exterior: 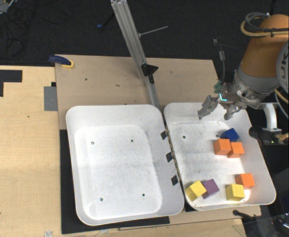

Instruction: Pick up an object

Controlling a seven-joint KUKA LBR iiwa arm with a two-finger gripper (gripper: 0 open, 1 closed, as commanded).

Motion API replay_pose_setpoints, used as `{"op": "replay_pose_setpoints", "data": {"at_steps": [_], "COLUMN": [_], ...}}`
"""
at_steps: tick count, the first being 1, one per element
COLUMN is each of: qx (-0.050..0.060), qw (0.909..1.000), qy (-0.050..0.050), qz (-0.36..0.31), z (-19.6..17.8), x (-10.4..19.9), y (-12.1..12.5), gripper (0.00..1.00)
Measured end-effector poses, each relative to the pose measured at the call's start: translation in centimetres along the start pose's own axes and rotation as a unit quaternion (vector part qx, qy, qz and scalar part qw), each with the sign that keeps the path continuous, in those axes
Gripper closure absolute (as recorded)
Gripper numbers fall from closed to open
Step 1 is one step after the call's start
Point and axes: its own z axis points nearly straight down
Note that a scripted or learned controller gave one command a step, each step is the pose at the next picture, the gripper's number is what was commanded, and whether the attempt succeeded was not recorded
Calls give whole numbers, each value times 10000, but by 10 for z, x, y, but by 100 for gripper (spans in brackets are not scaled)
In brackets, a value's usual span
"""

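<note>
Nearest me, yellow block [196, 189] and purple block [211, 186] sit at the right bin's [193, 132] six o'clock, orange blocks [228, 147] at three. At twelve, my gripper [217, 109] hovers spread and empty: still approach, so next I must descend over one block.

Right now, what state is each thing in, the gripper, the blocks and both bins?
gripper: open, hanging over the right bin's far edge, holding nothing
right bin: holds all the blocks
blue block: against the orange blocks
orange blocks: side by side, touching
left bin: level on the bench
</note>
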Motion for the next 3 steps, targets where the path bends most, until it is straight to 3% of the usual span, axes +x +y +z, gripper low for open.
{"op": "replay_pose_setpoints", "data": {"at_steps": [1,3], "qx": [-24,7], "qw": [10000,10000], "qy": [-4,2], "qz": [4,13], "z": [-3,106], "x": [0,2], "y": [1,4], "gripper": [0,0]}}
